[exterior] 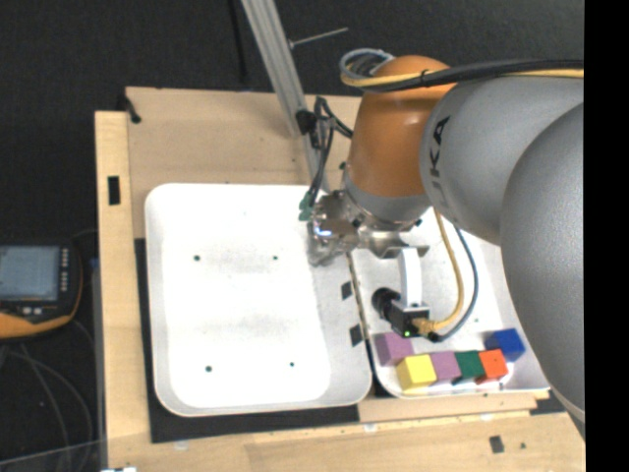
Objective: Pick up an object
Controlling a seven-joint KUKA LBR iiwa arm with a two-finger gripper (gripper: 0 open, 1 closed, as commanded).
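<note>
Arm (472, 116) above right bin (462, 389); coloured blocks (418, 370) lined at its near edge.

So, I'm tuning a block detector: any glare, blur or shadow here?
Camera view: the left bin is nearly washed out; the arm looms large and soft at right; the coloured blocks read clearly, evenly lit; the end effector is small, cluttered.

At nine o'clock, off the wooden bench (116, 313): handheld screen unit (34, 283) with orange trim, resting on dark ground. At twelve o'clock: pale metal rail (267, 47), slanting down toward the centre. At seven o'clock of centre: white left bin (236, 293), shallow, flat on the bench. Thin cables (39, 401) at eight o'clock, below the screen unit.
</note>
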